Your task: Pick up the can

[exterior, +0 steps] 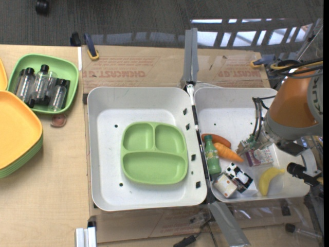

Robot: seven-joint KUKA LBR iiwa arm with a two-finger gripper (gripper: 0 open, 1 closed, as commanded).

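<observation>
A green can-like container (212, 157) with a small cap stands against the left wall of the right bin (226, 107). Two orange carrots (222, 146) lie just to its right. The arm's orange band (292, 106) sits over the bin's right side, and the gripper (253, 144) reaches down near the bin floor. It hangs over a pink packet (261, 156), right of the carrots and well apart from the green container.
A white and black patterned item (232, 181) and a yellow banana (268, 179) lie at the right bin's front. The left bin (103, 138) holds a green divided plate (154, 153). Orange plates (18, 133) and a green tray of bottles (43, 84) stand at far left.
</observation>
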